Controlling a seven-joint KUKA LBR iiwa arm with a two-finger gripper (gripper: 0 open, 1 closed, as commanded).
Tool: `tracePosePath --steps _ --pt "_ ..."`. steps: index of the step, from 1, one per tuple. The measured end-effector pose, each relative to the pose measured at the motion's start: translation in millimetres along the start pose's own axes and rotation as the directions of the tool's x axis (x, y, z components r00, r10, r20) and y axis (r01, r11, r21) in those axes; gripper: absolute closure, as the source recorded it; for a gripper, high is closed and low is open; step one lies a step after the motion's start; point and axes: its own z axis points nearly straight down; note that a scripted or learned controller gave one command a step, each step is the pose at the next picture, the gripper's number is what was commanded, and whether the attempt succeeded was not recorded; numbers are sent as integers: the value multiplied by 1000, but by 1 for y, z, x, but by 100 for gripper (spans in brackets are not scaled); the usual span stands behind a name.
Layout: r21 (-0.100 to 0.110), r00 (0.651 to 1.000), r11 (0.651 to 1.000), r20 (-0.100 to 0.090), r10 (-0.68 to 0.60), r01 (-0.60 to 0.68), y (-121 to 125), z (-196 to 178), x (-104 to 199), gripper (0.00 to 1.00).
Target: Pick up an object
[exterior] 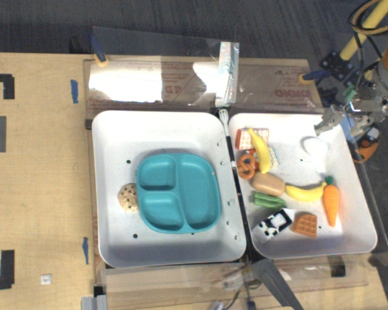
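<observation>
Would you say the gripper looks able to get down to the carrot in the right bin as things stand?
Probably yes. The carrot lies on top near the right bin's right side, with nothing over it; only the banana touches its left. The gripper hangs above the bin's upper right corner, and nothing stands between the two.

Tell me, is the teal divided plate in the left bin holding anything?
Empty: the teal divided plate shows bare compartments; the round cookie lies beside it.

Red printed lettering appears on the clear panel (271, 86) standing behind the bins, and again, partly lost in glare, on its left section (181, 86); the characters are too small and blurred to read. No other text, label or number is legible.
</observation>
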Motion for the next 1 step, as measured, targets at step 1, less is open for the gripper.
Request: tracePosePath --steps 1 --pt "4 993 993 -2 -119 119 -26 122 58 0"
